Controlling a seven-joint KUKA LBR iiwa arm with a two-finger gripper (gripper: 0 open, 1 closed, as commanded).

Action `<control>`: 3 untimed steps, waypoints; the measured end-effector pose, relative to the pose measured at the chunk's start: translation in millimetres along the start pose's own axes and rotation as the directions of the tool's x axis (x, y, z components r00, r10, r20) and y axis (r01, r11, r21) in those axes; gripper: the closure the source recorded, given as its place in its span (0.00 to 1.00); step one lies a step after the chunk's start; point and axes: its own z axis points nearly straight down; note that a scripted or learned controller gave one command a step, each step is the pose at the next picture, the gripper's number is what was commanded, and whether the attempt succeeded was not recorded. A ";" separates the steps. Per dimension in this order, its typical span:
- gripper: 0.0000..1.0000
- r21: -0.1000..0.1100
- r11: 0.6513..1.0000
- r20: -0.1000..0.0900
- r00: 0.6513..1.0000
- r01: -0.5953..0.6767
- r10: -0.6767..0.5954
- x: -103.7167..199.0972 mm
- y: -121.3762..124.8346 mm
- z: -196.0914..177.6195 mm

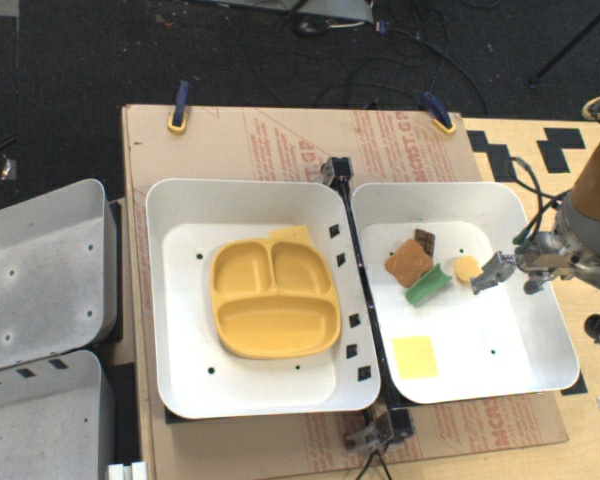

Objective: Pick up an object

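In the right bin (540, 368) lie a brown chunk (409, 261), a small dark brown block (424, 239), a green stick (427, 285), a small orange piece (466, 268) and a flat yellow square (415, 357). My gripper (510, 279) hangs over the right side of this bin, just right of the orange piece. Its fingers are spread open with only white bin floor showing between them. One fingertip (486, 275) is close beside the orange piece.
The left bin (180, 368) holds a yellow divided plate (276, 299). A black divider (358, 298) runs between the bins. Grey trays (40, 268) sit off the bench at the left. The arm's body enters from the right edge.
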 end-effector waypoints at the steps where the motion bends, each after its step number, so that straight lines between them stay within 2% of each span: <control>1: 0.00 -0.012 1.000 0.003 1.000 0.003 -0.003 0.4 3.2 -6.3; 3: 0.00 -0.008 1.000 0.001 1.000 0.002 -0.002 -5.0 11.4 98.6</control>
